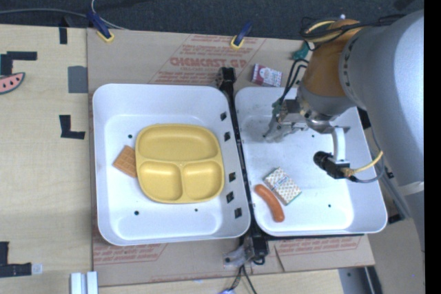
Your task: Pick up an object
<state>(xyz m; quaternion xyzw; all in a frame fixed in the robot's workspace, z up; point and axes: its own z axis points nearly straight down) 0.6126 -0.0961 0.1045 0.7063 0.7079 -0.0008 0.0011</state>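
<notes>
The two-finger metal gripper [275, 131] hangs low over the right shallow white plastic bin [358, 213], in its upper half; the slant blurs its tips, so how wide the jaws stand cannot be told. Nearer that bin's front lie an orange sausage-shaped toy [269, 202] and, just beside it, a small checked packet [283, 185]. Left of the bin, a yellow divided plastic plate [180, 162] partly hides a tan cracker-like piece [125, 161].
</notes>
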